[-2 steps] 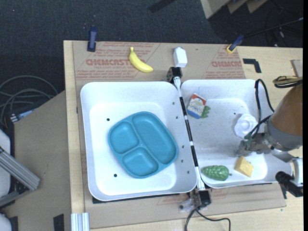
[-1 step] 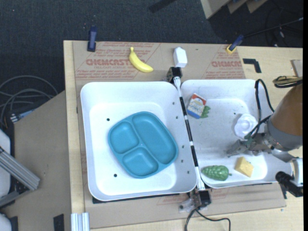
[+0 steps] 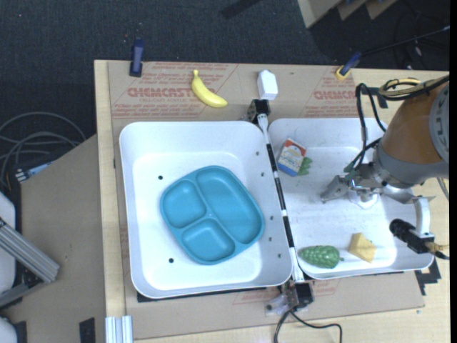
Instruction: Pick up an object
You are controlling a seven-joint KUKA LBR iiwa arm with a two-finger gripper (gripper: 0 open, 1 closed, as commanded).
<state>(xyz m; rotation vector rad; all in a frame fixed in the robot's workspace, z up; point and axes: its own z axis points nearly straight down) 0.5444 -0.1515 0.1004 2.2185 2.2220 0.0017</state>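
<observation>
One fixed camera, high above bench (image 3: 214, 84), slanted down, both bins (image 3: 143, 213) framed

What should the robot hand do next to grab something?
Probably drop straight down and check for a catch. The gripper hangs over a bare patch of the right bin, with nothing between its fingers. The small carton lies up-left, the green thing and yellow block nearer the front.

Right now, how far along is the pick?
Nothing looks picked: the green item, yellow block and small carton all lie on the right bin floor. In hand: the gripper sits low over that bin, between them, with nothing visible in it. Left: grasp one and lift.
</observation>
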